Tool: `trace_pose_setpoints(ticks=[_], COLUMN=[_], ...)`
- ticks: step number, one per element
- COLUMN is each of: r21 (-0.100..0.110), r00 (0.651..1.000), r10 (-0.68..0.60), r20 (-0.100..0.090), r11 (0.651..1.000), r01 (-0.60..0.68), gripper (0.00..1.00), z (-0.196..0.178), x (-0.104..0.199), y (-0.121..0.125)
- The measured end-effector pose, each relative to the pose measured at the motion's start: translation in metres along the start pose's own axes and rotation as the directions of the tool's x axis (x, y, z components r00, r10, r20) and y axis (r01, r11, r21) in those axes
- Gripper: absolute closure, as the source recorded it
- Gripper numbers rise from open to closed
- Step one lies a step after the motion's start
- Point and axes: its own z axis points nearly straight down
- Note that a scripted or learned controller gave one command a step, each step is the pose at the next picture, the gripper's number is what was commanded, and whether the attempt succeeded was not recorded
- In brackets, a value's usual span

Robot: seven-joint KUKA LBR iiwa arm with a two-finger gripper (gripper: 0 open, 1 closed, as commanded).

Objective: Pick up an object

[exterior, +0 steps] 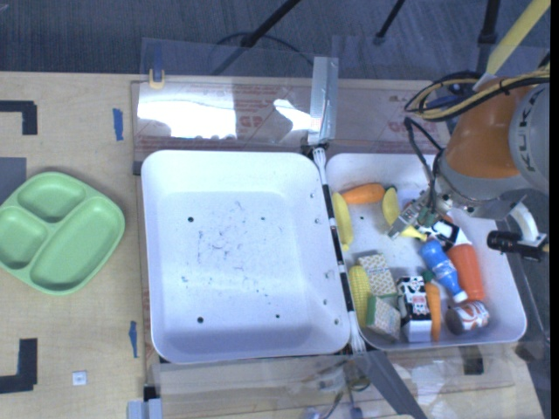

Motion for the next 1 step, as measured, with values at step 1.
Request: trace_pose_setpoints(ticks=[1], r21=[0.007], r00=[1.000], r10=[0.002], r20=[-0.005], r11=[1.000], r01=[-0.002], gripper=[1.00], z=[-0.0866], x=[0.0269], y=[0.0760])
